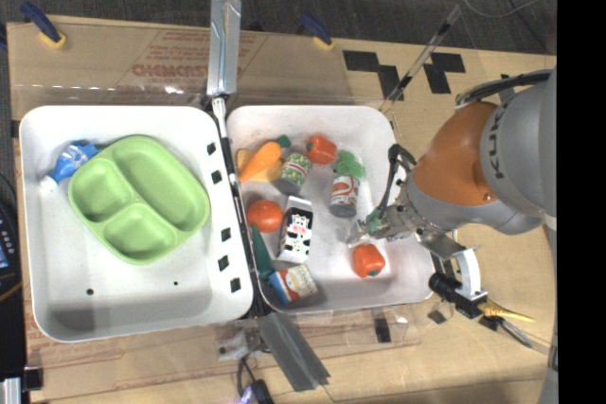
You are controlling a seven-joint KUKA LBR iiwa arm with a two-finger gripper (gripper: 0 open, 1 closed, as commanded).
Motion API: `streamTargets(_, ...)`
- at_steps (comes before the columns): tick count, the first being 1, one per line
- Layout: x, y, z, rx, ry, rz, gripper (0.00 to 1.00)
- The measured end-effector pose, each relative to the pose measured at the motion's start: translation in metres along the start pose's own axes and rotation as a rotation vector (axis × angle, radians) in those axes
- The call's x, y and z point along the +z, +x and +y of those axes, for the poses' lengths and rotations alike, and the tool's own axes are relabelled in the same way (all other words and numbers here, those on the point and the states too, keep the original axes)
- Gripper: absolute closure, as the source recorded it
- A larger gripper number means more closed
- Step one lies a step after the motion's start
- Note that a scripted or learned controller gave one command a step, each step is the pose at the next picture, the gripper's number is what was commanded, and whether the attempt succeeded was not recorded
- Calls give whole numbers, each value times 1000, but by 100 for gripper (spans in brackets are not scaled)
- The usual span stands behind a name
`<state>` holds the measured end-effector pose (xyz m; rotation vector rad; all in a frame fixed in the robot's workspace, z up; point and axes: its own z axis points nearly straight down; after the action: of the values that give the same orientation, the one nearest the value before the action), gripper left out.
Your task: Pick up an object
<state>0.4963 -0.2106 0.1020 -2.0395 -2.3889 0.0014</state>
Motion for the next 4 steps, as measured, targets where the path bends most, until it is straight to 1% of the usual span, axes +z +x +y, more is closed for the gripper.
streamTargets(1, 11, 72, 31, 221, 3, 2, 100)
streamTargets(2, -103, 9, 16, 57, -1, -1, 100)
streamTargets(3, -102, 10, 16, 57, 1, 0, 0)
streamTargets(4, 10, 3, -19, 138, -1, 1, 0)
